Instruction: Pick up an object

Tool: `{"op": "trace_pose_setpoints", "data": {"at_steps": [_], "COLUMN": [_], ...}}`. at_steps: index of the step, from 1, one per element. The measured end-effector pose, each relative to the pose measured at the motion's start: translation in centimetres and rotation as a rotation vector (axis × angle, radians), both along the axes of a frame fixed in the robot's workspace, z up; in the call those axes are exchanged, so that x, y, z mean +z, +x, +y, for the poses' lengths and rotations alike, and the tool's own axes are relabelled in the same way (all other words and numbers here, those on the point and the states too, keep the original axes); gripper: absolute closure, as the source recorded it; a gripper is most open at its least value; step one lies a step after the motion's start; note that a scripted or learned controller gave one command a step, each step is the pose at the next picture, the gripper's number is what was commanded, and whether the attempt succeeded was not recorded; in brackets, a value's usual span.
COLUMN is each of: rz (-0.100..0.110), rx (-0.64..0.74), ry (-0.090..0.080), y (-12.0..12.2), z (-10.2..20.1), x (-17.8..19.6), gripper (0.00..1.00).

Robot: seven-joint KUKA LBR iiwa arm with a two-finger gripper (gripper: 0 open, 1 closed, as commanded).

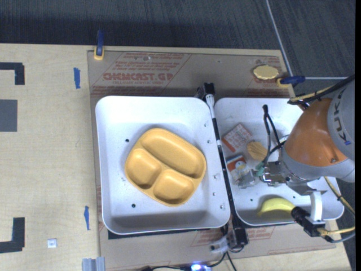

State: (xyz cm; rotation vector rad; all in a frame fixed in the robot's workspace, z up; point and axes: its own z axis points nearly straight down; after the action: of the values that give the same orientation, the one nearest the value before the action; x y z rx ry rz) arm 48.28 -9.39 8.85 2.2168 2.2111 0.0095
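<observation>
Over the right bin (333, 208), the arm (316, 143) bends low; pincer (254, 174) seemingly among clutter, grip unreadable.

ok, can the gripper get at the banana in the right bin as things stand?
Probably yes. The banana lies bare on the floor of the right bin, near its front wall, with nothing on top of it. The arm is already over that bin, just behind the banana. The close front wall may crowd the approach.
</observation>
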Motion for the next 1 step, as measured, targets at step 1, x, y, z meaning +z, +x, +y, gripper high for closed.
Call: {"op": "trace_pose_setpoints", "data": {"at_steps": [1], "rz": [0.001], "rx": [0.003], "ry": [0.003], "y": [-0.01], "z": [-0.15], "x": [-0.01], "gripper": [0.00]}}
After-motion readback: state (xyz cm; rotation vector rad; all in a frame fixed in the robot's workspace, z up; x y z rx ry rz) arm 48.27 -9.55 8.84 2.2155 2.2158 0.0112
